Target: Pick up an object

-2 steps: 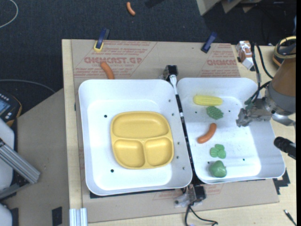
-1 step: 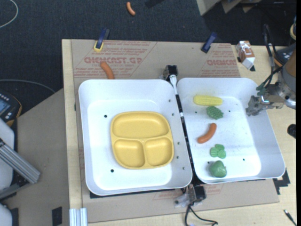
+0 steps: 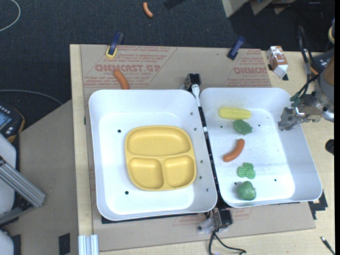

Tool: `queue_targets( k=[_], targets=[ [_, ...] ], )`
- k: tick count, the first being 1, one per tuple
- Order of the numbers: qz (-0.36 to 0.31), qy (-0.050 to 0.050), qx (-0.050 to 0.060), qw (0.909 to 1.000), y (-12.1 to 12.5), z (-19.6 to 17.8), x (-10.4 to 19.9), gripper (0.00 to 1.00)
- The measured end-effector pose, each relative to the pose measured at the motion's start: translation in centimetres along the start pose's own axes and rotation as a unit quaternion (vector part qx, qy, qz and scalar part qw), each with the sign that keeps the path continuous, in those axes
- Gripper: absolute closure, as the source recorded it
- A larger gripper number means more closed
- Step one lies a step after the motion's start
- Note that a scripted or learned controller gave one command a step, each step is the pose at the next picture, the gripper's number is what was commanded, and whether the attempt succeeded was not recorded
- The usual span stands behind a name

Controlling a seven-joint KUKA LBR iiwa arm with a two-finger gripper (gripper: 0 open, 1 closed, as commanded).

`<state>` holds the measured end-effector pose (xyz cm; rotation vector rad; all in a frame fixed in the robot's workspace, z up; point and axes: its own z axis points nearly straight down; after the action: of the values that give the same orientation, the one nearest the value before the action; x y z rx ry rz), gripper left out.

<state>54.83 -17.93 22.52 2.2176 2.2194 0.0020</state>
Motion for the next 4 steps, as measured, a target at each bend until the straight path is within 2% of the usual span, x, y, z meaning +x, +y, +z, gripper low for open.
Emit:
queue_targets(
  k=[1,3,4],
  targets=[
    [-0.002,0.000,-0.001,1.0000,3.7,-1.1,3.7,1.00],
    [-0.002,0.001,-0.001,1.0000,11.1,0.2,12.5,1.00],
    [0.001,0.000,0.000,1.0000,12.4,0.5,10.8,1.00]
  ],
)
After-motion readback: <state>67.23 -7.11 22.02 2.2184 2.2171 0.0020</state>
